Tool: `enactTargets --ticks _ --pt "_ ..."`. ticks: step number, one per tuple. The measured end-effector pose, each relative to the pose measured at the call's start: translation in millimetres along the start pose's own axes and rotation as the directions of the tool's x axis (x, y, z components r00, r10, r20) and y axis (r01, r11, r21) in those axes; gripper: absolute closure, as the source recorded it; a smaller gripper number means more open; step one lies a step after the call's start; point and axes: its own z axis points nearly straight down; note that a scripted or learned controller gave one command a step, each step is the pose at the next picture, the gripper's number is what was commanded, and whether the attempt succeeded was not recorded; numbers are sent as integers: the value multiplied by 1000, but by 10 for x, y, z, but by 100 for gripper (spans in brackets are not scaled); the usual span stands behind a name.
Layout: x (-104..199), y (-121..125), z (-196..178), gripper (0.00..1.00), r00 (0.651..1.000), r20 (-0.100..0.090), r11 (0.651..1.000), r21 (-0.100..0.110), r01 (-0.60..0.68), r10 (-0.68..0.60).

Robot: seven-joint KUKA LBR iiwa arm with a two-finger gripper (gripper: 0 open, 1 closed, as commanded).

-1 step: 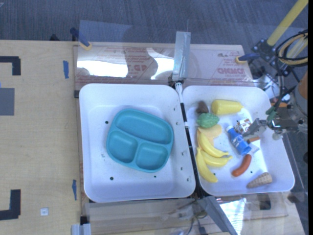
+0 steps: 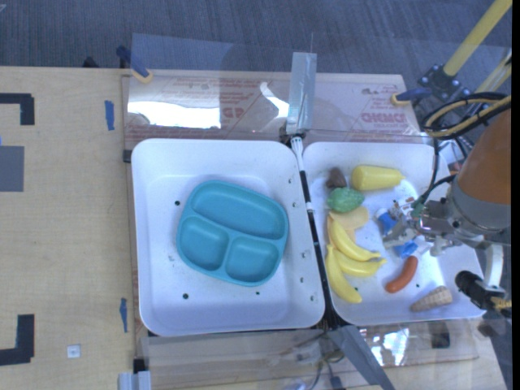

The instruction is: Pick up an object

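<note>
Left bin — blue tray; right bin — bananas.

Toy foods in the right bin.
Bananas, green piece, yellow piece, sausage, cone lying flat.

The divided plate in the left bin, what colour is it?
Turquoise blue. The divided plate shows plainly in the camera view, lying in the left bin.

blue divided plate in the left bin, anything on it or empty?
Empty. The blue plate lies flat in the left bin, and all three compartments show bare blue.
</note>
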Motion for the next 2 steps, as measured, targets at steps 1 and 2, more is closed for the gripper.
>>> enactTargets --ticks 1,2 --pt "-127 268 530 0 1000 0 1000 -16 9 -9" --pt "-131 275 425 100 1000 1 1000 -20 7 -7"
